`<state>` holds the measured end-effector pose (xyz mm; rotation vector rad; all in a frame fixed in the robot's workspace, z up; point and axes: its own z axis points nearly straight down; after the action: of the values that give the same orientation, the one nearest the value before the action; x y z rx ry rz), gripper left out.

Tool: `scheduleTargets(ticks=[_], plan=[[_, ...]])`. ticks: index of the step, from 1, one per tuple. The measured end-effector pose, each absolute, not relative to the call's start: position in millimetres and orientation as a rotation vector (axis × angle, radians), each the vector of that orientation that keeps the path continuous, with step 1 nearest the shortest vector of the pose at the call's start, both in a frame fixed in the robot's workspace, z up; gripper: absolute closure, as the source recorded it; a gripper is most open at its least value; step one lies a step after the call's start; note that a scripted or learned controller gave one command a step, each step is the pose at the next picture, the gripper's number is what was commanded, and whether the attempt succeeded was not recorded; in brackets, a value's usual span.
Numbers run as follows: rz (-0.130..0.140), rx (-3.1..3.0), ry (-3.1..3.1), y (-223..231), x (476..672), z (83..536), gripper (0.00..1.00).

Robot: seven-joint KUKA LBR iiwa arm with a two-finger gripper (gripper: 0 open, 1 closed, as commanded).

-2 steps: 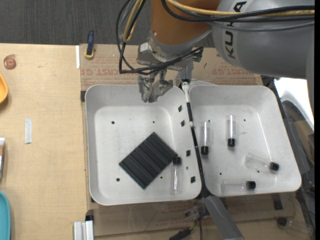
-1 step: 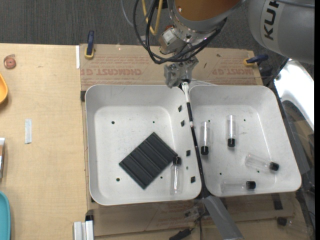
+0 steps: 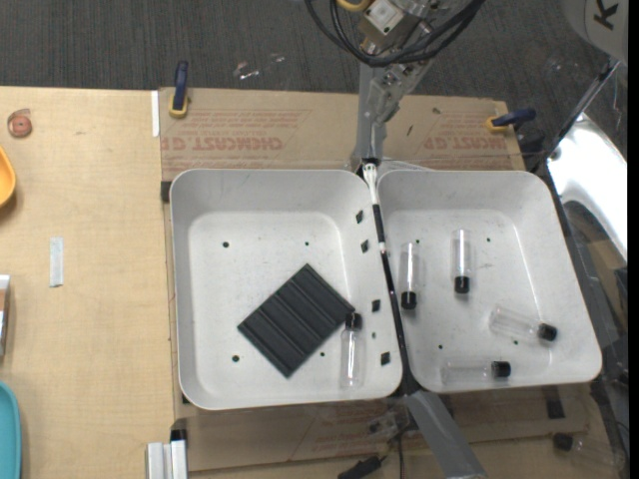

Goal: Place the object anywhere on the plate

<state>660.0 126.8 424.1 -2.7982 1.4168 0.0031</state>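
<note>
Tube (image 3: 350, 347) beside black plate (image 3: 297, 319) in left bin (image 3: 200, 208), four tubes in right bin (image 3: 539, 208), hand (image 3: 384, 88) state unclear

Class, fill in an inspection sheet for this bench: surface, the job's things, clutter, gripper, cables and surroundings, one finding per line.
Surface: two white bins, left bin and right bin, on cardboard sheet.
Job's things: dark ribbed plate lies in left bin; clear tube beside its right corner.
Clutter: four capped tubes in right bin, e.g..
Gripper: at the top above the bins' divider; finger state unclear.
Cables: black and yellow bundle at the wrist.
Surroundings: clamps and hold the cardboard.
</note>
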Motion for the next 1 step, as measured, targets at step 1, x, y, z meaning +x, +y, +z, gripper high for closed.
scheduleTargets(ticks=[1], plan=[[0.004,-2.903,1.188,169.3,660.1,440.7,1.0]])
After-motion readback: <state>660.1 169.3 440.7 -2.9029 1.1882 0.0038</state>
